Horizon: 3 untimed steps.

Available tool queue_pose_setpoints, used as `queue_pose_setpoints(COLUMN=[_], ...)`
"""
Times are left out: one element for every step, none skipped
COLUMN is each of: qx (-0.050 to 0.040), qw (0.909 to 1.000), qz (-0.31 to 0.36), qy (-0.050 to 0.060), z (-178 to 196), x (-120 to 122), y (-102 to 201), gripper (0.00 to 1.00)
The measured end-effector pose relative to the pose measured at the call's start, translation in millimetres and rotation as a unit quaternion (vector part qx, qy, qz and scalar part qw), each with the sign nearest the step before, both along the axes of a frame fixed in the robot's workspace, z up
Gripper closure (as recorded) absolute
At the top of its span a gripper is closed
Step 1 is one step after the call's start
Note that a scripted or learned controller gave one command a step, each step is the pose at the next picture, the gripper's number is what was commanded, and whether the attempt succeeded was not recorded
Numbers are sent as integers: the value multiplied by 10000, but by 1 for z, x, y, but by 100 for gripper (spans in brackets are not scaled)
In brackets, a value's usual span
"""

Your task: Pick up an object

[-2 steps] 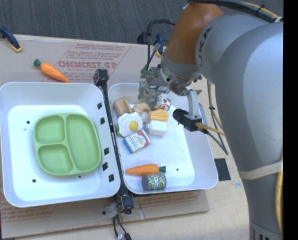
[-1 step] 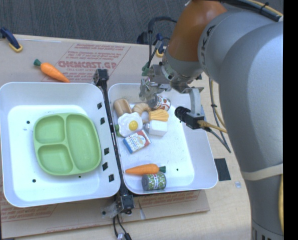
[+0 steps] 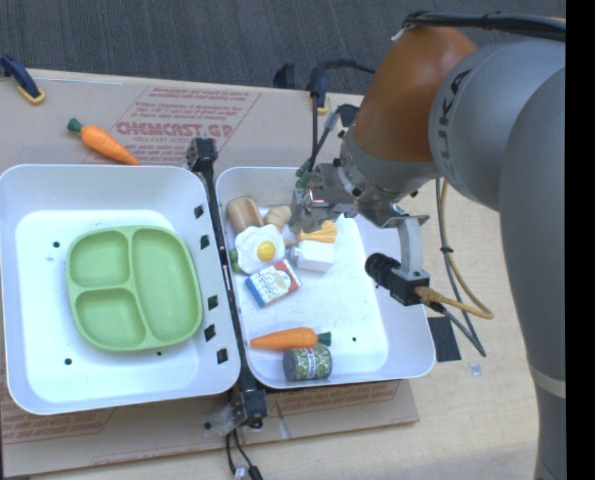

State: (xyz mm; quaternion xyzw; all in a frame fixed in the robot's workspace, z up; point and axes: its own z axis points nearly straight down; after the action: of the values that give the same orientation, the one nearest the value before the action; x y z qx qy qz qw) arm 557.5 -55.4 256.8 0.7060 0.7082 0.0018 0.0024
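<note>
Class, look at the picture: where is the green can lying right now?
The green can lies in the right bin, against its near edge, just below the carrot in that bin.

grey arm, orange band, black cables, yellow hose.

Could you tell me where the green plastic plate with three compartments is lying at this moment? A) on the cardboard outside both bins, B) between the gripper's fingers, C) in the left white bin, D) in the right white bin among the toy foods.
C: the green three-compartment plastic plate lies flat on the floor of the left white bin, apart from the toy foods in the right white bin.
</note>
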Motion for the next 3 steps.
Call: queue_pose_setpoints(qx=[1,-6,-15], qw=[10000,10000,10000], qz=[23,10,25], qy=[47,16,-13], z=[-66,-28,-18], x=[45,-33,-32], y=[2,12,12], gripper=[100,100,100])
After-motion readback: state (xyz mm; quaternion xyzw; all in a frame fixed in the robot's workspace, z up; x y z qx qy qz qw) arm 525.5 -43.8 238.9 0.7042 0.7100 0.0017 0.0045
